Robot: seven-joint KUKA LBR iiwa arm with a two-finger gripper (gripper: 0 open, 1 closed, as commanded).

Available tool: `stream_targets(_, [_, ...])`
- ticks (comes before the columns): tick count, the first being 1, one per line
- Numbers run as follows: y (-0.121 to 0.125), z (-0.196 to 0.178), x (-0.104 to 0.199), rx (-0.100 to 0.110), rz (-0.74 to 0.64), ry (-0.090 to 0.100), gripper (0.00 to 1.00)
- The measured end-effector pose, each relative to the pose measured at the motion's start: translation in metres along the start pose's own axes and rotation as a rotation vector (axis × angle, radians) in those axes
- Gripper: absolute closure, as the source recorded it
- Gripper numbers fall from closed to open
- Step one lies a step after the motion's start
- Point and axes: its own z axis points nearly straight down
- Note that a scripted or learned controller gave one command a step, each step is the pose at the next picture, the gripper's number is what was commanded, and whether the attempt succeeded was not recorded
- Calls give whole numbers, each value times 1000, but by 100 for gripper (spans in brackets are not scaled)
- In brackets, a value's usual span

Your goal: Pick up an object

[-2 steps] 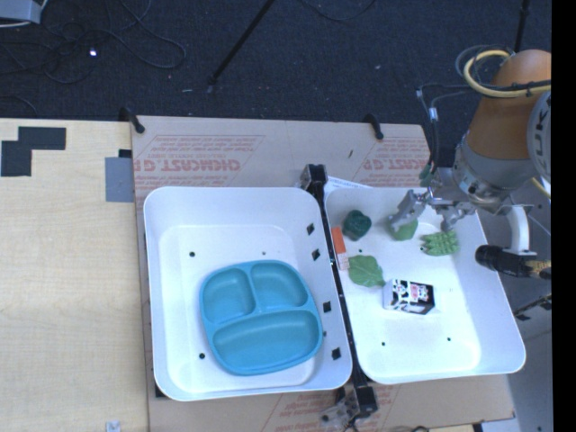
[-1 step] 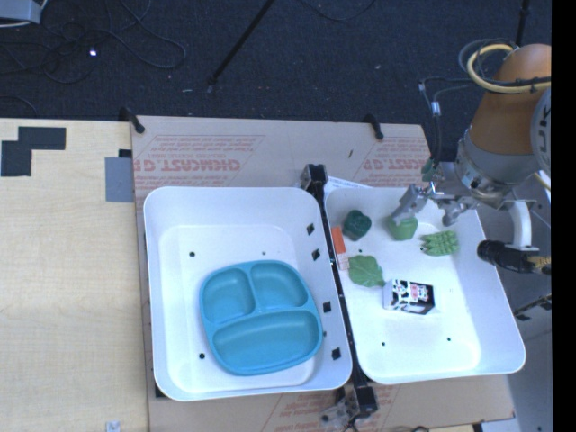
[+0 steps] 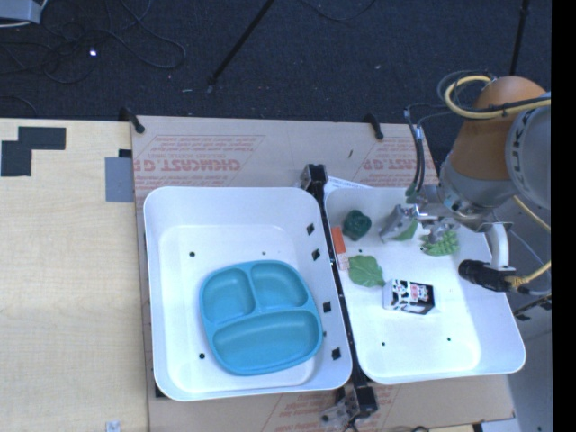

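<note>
- Gripper [image 3: 416, 221] hangs over the right bin [image 3: 486, 354], upper right of frame; finger state cannot be told
- Blue divided tray [image 3: 261, 318] fills the left bin [image 3: 171, 241]

On my feed I've got two white bins, the left bin [image 3: 171, 241] and the right bin [image 3: 468, 349], both plain and glossy. In the left one, a sky-blue divided plate [image 3: 261, 318]. In the right, a dark teal-green lump [image 3: 357, 224], a lighter leaf-green piece [image 3: 365, 270], a pale green bit [image 3: 441, 241] by my metallic silver hand [image 3: 416, 221], and a small black-and-white patterned carton [image 3: 410, 296]. The arm [image 3: 490, 142] reads grey with an orange band. Brown cardboard [image 3: 207, 156] with red lettering lies on the pale wood desk [image 3: 63, 268], which carries black and grey patches.
</note>
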Motion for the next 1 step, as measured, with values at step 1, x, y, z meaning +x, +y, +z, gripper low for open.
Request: stream_targets(1, [-1,52,-9,-1,1,0,0])
